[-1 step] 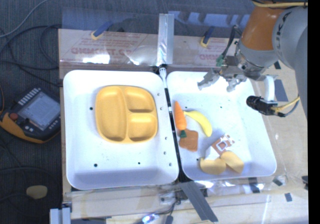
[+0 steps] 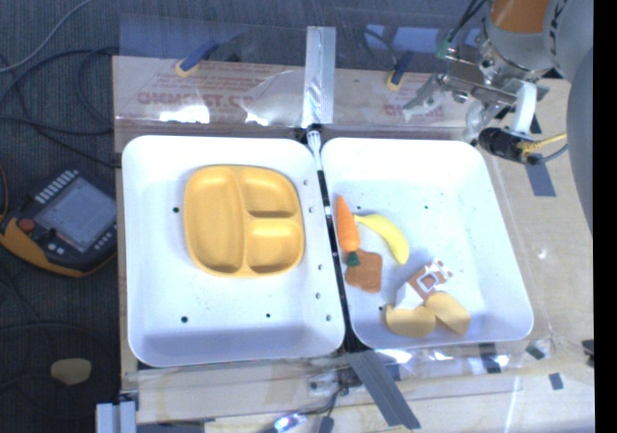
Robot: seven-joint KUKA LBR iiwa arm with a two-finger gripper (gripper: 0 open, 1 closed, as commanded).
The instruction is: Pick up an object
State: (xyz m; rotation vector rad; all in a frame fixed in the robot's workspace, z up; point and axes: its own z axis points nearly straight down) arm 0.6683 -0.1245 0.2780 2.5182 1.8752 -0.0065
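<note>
We're seeing the gripper [image 2: 461, 98] hanging past the right bin's [image 2: 482, 192] far rim, finger state unclear, carrot [image 2: 346, 225] touching banana [image 2: 385, 235].

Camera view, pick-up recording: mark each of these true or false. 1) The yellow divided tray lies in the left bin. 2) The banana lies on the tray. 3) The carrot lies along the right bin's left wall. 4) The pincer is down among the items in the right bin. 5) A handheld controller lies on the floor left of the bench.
1) True: the yellow divided tray lies in the left bin.
2) False: the banana lies in the right bin, beside the carrot.
3) True: the carrot runs along that wall.
4) False: the pincer is over the bench beyond the bin's far edge.
5) True: the handheld controller lies there.
</note>
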